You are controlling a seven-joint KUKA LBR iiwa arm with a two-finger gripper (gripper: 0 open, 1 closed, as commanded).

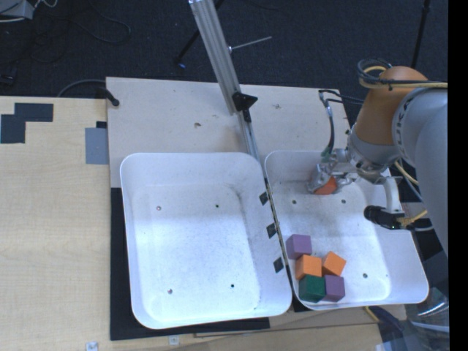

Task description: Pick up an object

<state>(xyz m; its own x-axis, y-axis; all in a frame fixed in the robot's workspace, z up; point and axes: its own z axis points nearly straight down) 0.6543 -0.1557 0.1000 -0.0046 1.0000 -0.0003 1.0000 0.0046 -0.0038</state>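
Between the jaws, small orange-red object (pixel 325 186)

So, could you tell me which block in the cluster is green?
The green block, at the cluster's near-left corner, below an orange block and beside a purple block.

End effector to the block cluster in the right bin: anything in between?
Nothing. The camera view shows only bare white bin floor between the end effector and the block cluster.

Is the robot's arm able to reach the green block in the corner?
Probably yes. The green block sits in the near part of the right bin, the same bin where the gripper is. But purple and orange blocks press against it, so getting fingers around it looks tricky.
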